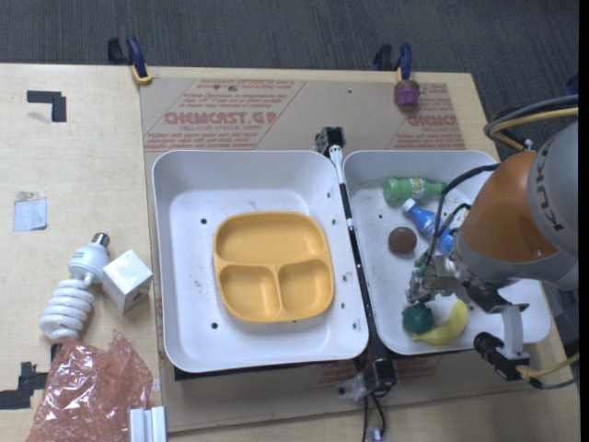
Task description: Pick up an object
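Step in hand: the approach, as I judge it; the end effector (421, 288) is low in the right-hand shallow white bin (373, 247), and nothing can be seen held.
End effector state: I cannot tell how it stands; the grey arm with its orange band (506, 219) covers much of it from above.
Nearest candidates: a small dark green rounded object (417, 319) sits just below the end effector, touching a yellow plastic banana (444, 325) to its right.
Other candidates: a brown ball (401, 239) lies near, up and to the left; a blue and white bottle (423, 217) and a green plastic bottle (411, 189) lie farther above.
Next move: probably a short descent onto the green object, keeping clear of the banana.
Left-hand shallow white bin (175, 247): well to the left, holding a yellow three-compartment tray (273, 265).
Writing: the brown sheet (230, 109) on the bench reads "CHEMCAST", repeated; the smaller print is too small to read.
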### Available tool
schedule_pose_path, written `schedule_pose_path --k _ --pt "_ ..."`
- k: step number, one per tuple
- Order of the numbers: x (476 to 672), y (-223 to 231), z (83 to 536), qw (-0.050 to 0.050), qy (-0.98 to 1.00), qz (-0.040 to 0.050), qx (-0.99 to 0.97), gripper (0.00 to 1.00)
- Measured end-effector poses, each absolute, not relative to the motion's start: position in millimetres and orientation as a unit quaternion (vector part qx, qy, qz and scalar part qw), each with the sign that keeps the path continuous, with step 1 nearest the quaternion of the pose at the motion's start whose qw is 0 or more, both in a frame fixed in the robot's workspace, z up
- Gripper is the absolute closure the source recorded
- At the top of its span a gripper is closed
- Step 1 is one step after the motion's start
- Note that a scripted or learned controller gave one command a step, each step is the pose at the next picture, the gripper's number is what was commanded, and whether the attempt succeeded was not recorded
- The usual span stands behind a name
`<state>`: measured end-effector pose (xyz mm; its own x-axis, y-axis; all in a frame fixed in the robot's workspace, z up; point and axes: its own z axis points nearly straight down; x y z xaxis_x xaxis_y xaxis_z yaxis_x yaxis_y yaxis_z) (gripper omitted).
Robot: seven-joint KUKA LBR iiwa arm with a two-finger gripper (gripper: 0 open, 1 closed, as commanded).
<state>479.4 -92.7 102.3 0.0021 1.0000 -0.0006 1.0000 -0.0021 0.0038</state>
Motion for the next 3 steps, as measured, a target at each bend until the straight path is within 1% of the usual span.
schedule_pose_path --k 1,2,3 --pt "479.4 -93 102 0.002 0.706 0.0010 0.708 0.00" --pt "480.9 -93 112 0.003 0.706 0.0018 0.708 1.00" --pt "540.6 -45 192 0.001 0.708 -0.0003 0.706 1.00"
